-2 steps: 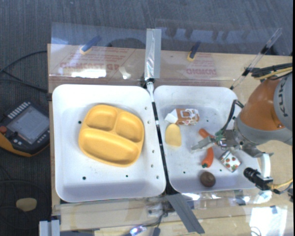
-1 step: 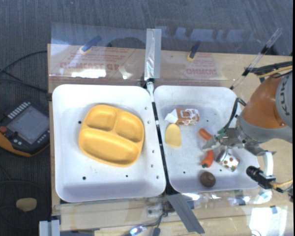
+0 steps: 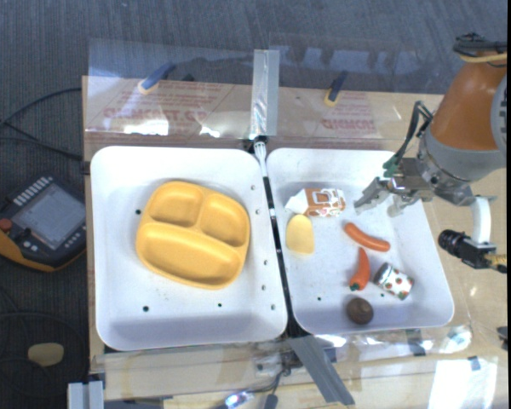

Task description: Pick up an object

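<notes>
My gripper (image 3: 381,198) hangs open over the upper right part of the right bin (image 3: 433,267), with nothing between its fingers. Just below it lies an orange sausage (image 3: 367,236). To its left sits a small white and orange packet (image 3: 324,202), and below that a pale yellow piece (image 3: 300,234). Lower in the bin are a small carrot (image 3: 360,268), a white spotted can (image 3: 393,282) and a brown ball (image 3: 359,311).
The left bin (image 3: 119,296) holds a yellow divided tray (image 3: 193,233). A metal divider (image 3: 265,92) rises at the back between the bins. A handheld pendant (image 3: 34,220) with cables lies on the floor at left.
</notes>
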Action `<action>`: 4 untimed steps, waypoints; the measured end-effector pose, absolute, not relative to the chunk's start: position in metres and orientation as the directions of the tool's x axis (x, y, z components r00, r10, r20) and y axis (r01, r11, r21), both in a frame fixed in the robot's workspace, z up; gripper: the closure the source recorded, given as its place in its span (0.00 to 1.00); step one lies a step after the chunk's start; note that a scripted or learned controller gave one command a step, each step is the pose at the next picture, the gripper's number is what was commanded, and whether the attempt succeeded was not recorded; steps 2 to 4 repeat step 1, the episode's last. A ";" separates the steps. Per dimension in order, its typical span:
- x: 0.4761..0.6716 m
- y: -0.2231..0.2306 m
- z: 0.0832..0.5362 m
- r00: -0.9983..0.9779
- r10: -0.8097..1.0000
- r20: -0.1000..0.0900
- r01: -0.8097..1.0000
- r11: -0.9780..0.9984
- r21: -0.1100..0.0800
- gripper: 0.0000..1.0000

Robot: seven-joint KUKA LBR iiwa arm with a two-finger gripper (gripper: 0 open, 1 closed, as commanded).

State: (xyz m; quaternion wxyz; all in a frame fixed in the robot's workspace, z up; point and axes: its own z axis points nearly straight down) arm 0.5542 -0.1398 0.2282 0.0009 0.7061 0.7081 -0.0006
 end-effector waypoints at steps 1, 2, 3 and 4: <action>0.582 -0.070 0.192 -0.003 1.000 -0.001 1.000 0.003 -0.003 1.00; 0.582 -0.070 0.192 -0.003 1.000 -0.001 1.000 0.003 -0.003 1.00; 0.582 -0.070 0.192 -0.003 1.000 -0.001 1.000 0.003 -0.003 1.00; 0.582 -0.070 0.192 -0.003 1.000 -0.001 1.000 0.003 -0.003 1.00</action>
